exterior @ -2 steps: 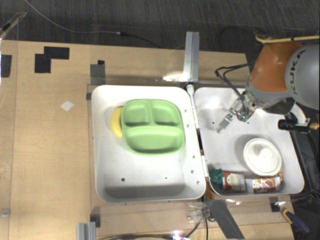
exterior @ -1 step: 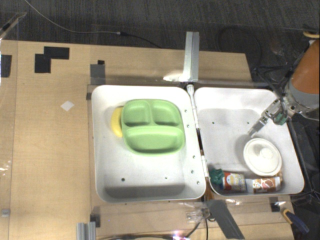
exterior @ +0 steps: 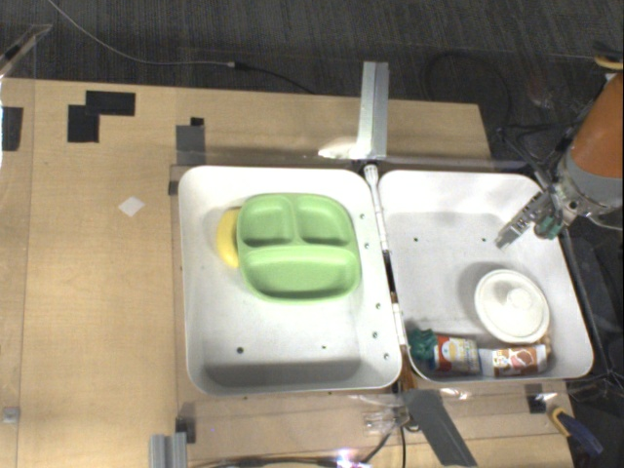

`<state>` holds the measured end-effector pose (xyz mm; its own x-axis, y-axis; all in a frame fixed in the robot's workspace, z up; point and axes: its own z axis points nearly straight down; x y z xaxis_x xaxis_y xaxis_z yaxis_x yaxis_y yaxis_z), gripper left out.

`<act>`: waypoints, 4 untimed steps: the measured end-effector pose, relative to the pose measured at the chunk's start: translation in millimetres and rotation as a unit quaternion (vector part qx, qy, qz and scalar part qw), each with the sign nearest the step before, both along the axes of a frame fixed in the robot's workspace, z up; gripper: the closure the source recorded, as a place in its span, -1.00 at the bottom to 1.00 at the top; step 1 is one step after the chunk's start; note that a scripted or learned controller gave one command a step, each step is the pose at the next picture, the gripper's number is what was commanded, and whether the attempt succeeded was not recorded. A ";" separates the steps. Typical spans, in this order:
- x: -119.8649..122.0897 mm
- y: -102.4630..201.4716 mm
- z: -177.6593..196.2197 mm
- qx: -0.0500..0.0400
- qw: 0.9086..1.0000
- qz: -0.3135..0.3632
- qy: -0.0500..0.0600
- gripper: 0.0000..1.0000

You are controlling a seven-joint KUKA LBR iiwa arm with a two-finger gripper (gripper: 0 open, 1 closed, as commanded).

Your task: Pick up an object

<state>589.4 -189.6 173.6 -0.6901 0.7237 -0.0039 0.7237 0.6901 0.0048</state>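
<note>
One smooth green sectioned tray point(exterior: 295, 245), round white lid point(exterior: 511, 303), labelled bottle point(exterior: 478, 356); jaws' state unclear.

Fixed overhead view, slanted, both bins point(exterior: 283, 188), seemingly mid-distance

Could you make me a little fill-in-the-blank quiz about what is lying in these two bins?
1. The divided plate in the left bin is ____ in colour.
2. Peeking out from under that plate's left edge is a ____ object.
3. The round white lid lies in the ____ bin.
4. The bottle lies on its side along the right bin's ____ wall.

Missing words: green; yellow; right; near
</note>
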 end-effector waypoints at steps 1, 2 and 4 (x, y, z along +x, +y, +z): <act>0.0 0.1 0.0 0.000 1.000 0.000 0.000 -1.00; 1.3 40.6 -86.5 -0.001 1.000 -0.008 -0.002 -1.00; 2.2 12.5 -83.3 -0.001 0.999 -0.037 -0.001 -1.00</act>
<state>591.6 -177.2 90.3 -0.6346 0.7728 -0.0071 0.7728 0.6347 0.0058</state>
